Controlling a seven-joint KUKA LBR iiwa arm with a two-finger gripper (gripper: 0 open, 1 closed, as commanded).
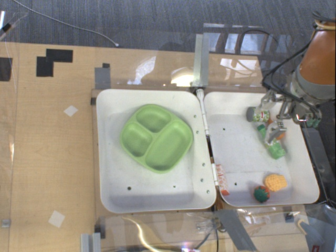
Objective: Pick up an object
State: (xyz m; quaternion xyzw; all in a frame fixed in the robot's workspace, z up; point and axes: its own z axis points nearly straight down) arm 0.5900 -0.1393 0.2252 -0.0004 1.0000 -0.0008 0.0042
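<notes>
**Tool.** The gripper (274, 133) stands low over the upper right part of the right bin (231, 140), with the arm coming in from the right. Whether it is spread or closed cannot be told from this view.

**Surroundings.**
- A small green bit (261, 131) lies just left of the gripper tip, and an orange scrap (282, 135) lies just right of it, so the tip is crowded on both sides.
- The green piece (277, 151) lies just below the tip as seen. Contact between them cannot be confirmed.
- Whether the green bit and the green piece are parts of one thing, joined behind the gripper, cannot be told.
- The bin's right wall is near on that side. The floor to the left of the green piece is open.
- Toward the near edge of the same bin sits a yellow lump (275, 181). A red-and-green item (261, 193) lies just beside it at its lower left. Both are well apart from the green piece.
- The left bin (110, 182), across the dividing wall, holds a green plate (156, 138) with three compartments, set at its middle and turned askew.

**Task's thing.** The green piece is small, bright green and blocky, and it lies on the white floor in the right half of the right bin. Surface detail is too small to make out.

**Heading.** Its long axis appears to run from upper left to lower right in the view, with the upper end toward the gripper. The piece is too small for this to be certain.
</notes>
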